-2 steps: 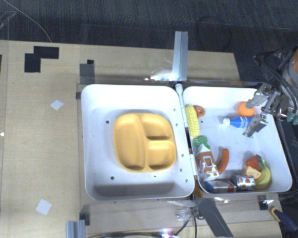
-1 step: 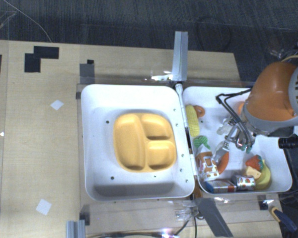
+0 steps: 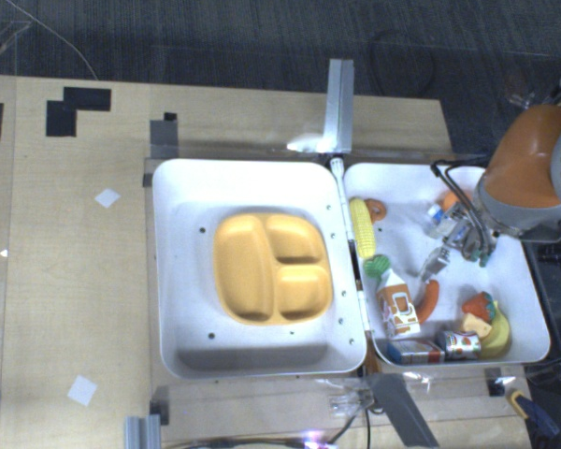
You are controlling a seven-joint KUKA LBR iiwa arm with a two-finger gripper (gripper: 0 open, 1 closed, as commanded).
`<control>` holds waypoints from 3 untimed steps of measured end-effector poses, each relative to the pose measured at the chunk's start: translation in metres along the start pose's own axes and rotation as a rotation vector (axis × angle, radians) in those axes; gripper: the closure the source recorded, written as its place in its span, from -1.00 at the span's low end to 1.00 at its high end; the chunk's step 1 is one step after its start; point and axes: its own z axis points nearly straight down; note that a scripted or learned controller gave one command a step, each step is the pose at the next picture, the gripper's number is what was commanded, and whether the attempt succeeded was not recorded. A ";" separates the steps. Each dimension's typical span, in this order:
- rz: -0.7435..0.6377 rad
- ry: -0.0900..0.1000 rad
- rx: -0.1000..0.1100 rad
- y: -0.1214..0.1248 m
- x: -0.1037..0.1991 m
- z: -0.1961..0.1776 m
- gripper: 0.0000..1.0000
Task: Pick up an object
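- The left bin (image 3: 173, 279) is sitting at the middle of the frame and is holding a yellow divided tray (image 3: 269, 267), which is lying near its centre with bare white floor showing all round it.
- The right bin (image 3: 533, 330) is lying in the right half of the frame, touching the left bin along a shared edge.
- Along that bin's left wall an ear of corn (image 3: 361, 227) is lying lengthwise, with a small orange-brown piece (image 3: 377, 210) just beside its upper end.
- Below the corn a green-topped piece (image 3: 378, 267) is resting against a small carton (image 3: 399, 311), and a carrot (image 3: 430, 299) is lying tilted just right of the carton.
- A can (image 3: 460, 346) is lying on its side at the lower edge, beside a banana (image 3: 495, 336) and a red fruit (image 3: 478, 308) in the lower right corner.
- The gripper (image 3: 434, 265) is hanging over the middle of the right bin, just above the carrot's upper end; whether it is released or clenched, I cannot tell.
- Open white floor is showing in the upper middle of the right bin and along its right wall.
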 end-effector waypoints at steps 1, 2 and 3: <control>0.203 0.008 0.002 0.031 0.058 -0.009 -1.00; 0.308 0.005 0.001 0.035 -0.016 0.001 -1.00; 0.654 0.007 0.002 0.080 -0.028 -0.011 -1.00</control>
